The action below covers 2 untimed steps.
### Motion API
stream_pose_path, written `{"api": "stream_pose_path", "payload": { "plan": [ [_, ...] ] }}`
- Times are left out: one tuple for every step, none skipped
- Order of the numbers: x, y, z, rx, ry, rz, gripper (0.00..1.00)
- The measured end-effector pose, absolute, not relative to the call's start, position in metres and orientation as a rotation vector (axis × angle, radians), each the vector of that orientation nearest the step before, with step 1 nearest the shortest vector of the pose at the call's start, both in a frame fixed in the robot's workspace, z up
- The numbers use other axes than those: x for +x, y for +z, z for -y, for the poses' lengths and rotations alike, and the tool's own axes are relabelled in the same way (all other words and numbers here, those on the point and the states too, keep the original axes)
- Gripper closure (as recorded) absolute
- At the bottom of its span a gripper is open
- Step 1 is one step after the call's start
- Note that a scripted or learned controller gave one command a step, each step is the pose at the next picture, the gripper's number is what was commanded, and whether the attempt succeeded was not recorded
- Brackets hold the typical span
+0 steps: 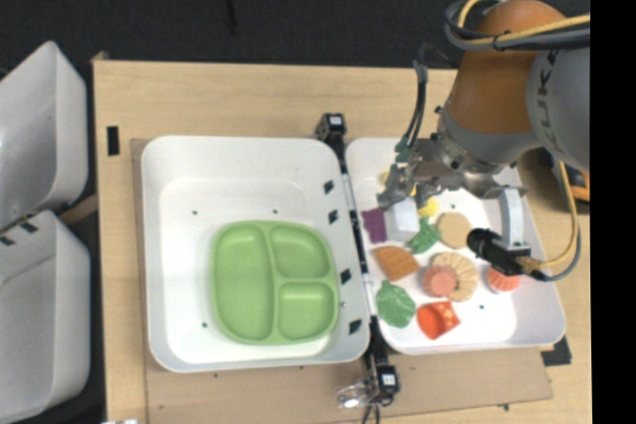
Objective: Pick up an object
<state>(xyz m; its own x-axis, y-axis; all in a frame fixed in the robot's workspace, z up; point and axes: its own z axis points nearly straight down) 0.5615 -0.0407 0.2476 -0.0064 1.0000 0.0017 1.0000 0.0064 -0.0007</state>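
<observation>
The gripper [405,190] hangs low over the right bin [542,318], just above a white block [403,217]. Its tips blur into the block at this slant, so I cannot tell whether it is open or closed, nor whether it touches the block. Nothing shows as held. All the loose things lie in this bin, clustered around the block. A purple piece [374,223] sits just beside the block on the view's left, against the bin wall. A small yellow bit [429,209] lies just beside the block on the view's right. A green leaf [425,237] lies close to the block's near right corner, and a tan disc [453,229] lies beyond that leaf, further right of the block. An orange piece [396,261] lies just nearer the camera than the block. A ribbed shell [449,275] lies nearer and to the right of the block. A green lump [395,305] and a red piece [437,319] lie well nearer than the block, by the bin's near edge. A small red cap [503,280] lies well to the block's right. Far to the block's left, the left bin [169,213] holds a green plate [273,281] with three compartments. Both bins rest on the bench [119,104].
</observation>
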Motion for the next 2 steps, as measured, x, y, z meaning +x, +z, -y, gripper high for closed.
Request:
{"api": "stream_pose_path", "payload": {
  "plan": [
    [0.5538, 0.2501, 0.0112, -2.214, 0.001, 2.226, 1.0],
    [0.5553, 0.2489, 0.0168, -2.222, 0.0, 2.221, 1.0]
  ]
}}
